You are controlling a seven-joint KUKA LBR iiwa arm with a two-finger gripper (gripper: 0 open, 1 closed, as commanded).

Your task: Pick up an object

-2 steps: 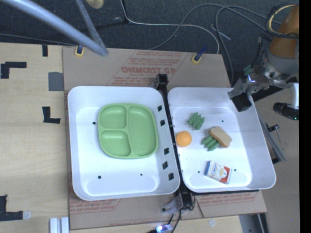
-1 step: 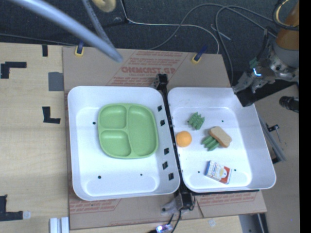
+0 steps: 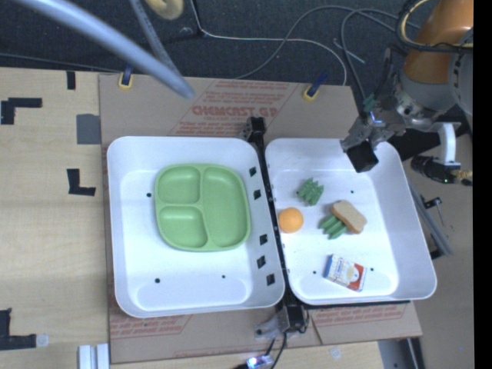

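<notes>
While beyond end effector (image 3: 360, 157), orange ball (image 3: 290, 220)

Lighting: bright, even, overhead — white bins (image 3: 134, 206) nearly washed out, shadows faint. Sharpness: moderate; grey bar (image 3: 92, 29) at top left blurred, out of focus.

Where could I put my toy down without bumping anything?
Left bin: bare floor in front of the green divided plate. Right bin: bare at its back left corner, away from the claw. The middle is crowded: green block, orange ball, sandwich, small box.
</notes>
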